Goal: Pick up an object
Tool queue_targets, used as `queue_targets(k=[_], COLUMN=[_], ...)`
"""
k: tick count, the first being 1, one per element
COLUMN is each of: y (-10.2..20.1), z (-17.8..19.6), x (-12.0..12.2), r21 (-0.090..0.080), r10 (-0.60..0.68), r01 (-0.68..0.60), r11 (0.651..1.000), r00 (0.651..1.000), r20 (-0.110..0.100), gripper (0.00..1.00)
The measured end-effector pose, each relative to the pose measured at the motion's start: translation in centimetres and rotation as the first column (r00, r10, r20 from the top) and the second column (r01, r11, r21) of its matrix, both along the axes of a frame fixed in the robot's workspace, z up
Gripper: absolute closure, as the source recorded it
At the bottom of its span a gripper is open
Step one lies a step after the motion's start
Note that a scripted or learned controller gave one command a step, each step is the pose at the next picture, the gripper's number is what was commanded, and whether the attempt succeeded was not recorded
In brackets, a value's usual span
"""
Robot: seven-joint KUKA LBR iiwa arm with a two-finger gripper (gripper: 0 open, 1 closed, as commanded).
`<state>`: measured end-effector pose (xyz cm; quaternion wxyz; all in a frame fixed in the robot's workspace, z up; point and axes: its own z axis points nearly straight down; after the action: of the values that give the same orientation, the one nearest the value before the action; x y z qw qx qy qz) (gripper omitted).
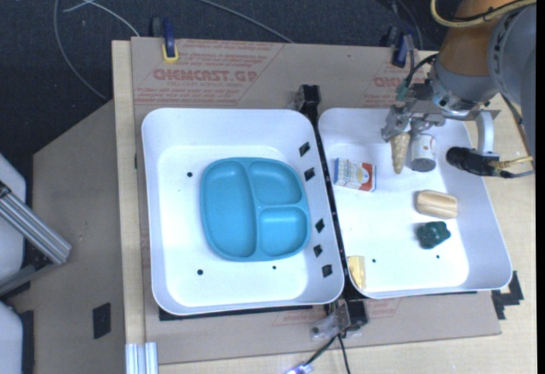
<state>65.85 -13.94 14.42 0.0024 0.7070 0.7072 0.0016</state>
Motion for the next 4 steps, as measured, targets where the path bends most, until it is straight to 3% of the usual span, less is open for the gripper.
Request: queue_targets(k=[2, 3, 4], y=[0.2, 4.9, 9.8], z=[12.1, 11.8, 11.3], x=[0.4, -0.7, -4.1], r21=[0.000, 0.003, 0.004], r10=[0.001, 0.004, 0.005], r01=[-0.001, -0.004, -0.005], r11=[1.000, 1.000, 1.000], r00=[1.000, 1.000, 1.000], r20=[0.002, -0.008, -0.010], gripper=[1.00, 1.00, 1.00])
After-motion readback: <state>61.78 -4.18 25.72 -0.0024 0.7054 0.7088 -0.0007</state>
